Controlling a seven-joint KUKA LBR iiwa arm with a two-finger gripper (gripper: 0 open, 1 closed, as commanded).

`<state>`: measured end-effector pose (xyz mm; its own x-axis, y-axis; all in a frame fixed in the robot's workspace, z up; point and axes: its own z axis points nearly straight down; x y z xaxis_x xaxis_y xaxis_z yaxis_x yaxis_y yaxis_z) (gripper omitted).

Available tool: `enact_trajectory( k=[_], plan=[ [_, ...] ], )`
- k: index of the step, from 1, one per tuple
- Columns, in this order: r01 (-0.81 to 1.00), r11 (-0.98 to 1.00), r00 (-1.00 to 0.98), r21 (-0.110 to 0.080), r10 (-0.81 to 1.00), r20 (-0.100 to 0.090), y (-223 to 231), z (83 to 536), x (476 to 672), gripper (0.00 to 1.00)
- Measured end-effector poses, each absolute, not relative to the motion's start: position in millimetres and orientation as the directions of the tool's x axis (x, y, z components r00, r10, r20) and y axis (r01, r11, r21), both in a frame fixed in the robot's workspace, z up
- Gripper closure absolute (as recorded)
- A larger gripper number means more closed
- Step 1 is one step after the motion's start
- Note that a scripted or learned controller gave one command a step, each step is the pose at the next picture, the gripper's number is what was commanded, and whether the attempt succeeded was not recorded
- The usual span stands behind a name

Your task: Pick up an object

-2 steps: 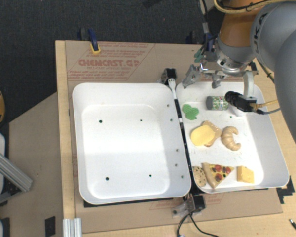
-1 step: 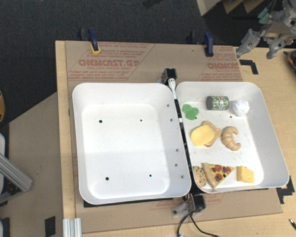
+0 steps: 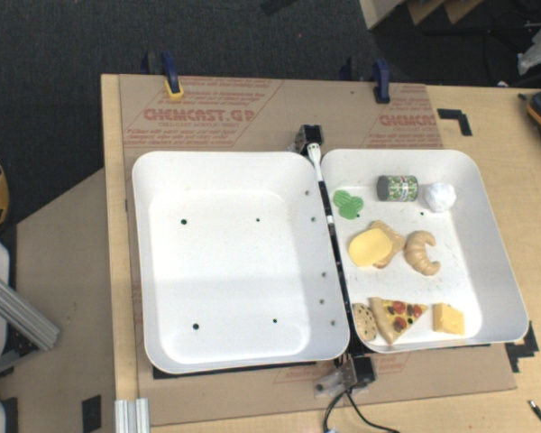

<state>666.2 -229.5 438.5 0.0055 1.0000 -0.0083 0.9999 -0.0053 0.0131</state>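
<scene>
Whether the claw is wide or narrow cannot be told. All 8 objects lie in the right bin (image 3: 487,242): a green can (image 3: 397,188) and white ball (image 3: 440,197) at the far end, then a green leaf (image 3: 348,204), yellow bun (image 3: 371,247) and croissant (image 3: 422,252). At the near end a cookie (image 3: 363,321) touches a pizza slice (image 3: 398,315), with a cheese wedge (image 3: 448,318) just beside; the left bin (image 3: 225,260) adjoins.

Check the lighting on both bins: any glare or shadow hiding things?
Camera view: the left bin is bright and washed out near its upper rim, with a soft shadow along its lower part; the right bin is evenly lit, and the croissant and pizza slice look sharp.
</scene>
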Motion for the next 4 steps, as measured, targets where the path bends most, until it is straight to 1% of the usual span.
enact_trajectory(
  k=[1, 2, 3, 4],
  plan=[
    [1.000, 0.001, -0.001, 0.008, 1.000, -0.006, -223.7, 443.9, 667.2, 1.00],
    [1.000, 0.004, -0.004, 0.012, 1.000, -0.004, -184.0, 541.9, 638.0, 1.00],
    [1.000, 0.010, -0.010, -0.015, 1.000, 0.006, -74.9, 419.6, 580.0, 1.00],
    [1.000, -0.004, 0.004, -0.009, 1.000, 0.001, -107.2, 353.6, 525.3, 1.00]
  ],
)
